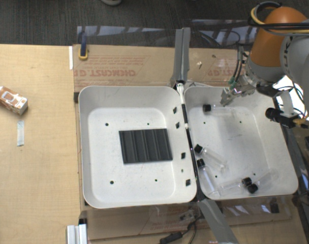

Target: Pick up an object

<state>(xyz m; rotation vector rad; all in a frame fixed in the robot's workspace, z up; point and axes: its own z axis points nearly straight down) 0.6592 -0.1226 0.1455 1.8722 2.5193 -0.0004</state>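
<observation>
A grey arm with an orange band reaches in from three o'clock, its end effector (230, 94) hanging over the twelve o'clock rim of the right bin (276, 189), apparently poised to descend. Whether it is released or clenched cannot be told; nothing shows between its tips.

The right bin holds the likely targets: several clear plastic tubes with black caps. One capped tube (207, 108) lies at the bin's eleven o'clock, just beside the end effector. Another tube (211, 159) rests at eight o'clock, and a black-capped pair (249, 185) at five o'clock. Their clear bodies are faint, so the count is uncertain.

The left bin (88, 151) holds a dark ribbed slab (145, 146), lying flat at its centre.

On the worktop (32, 187), at nine o'clock, a small carton (11, 100) lies well apart from both bins.
</observation>
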